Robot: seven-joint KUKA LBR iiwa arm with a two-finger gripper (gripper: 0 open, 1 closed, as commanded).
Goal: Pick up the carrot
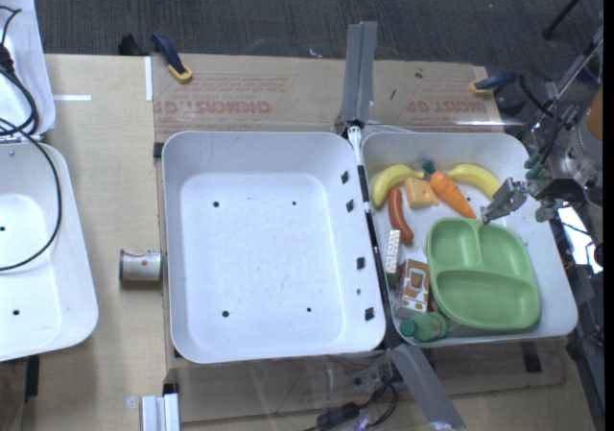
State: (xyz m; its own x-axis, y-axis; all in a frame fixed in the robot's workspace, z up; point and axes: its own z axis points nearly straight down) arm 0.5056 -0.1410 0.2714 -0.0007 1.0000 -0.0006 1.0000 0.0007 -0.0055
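Over the right bin, my open, empty gripper nears the carrot; next, descend and close.

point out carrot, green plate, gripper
carrot [450,193]: camera view, mid-body, orange part.
green plate [483,273]: camera view, ridge between its compartments.
gripper [503,201]: camera view, at its fingertips, right bin.

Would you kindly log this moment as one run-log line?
carrot: in right bin, between bananas | gripper: right of carrot, apart | grasp: not yet
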